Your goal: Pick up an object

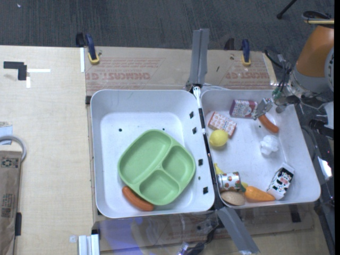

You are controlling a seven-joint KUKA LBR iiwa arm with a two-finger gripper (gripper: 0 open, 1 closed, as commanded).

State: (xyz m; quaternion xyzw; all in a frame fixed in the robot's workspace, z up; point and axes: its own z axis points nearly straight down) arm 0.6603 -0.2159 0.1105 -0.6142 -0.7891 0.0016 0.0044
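Gripper low in the right bin, near the small sausage

Camera view: the arm comes in from the right, and its gripper (264, 109) is down at the far part of the right bin (311, 170). It is placed between a pink packet (243, 108) and an orange sausage (269, 124), probably because one of these two is the target. How wide the pincer is open I cannot tell, and I see nothing clearly held in it.

Other candidates lie loose in the same bin: a lemon (218, 138), a patterned red box (222, 124), a white crumpled piece (269, 145), a small can (229, 181), a carrot (258, 194) and a cow-print carton (280, 183). They are apart enough for single grasps.

The left bin (106, 142) holds a green divided plate (156, 167), which leans over another sausage (137, 199) at the near wall.
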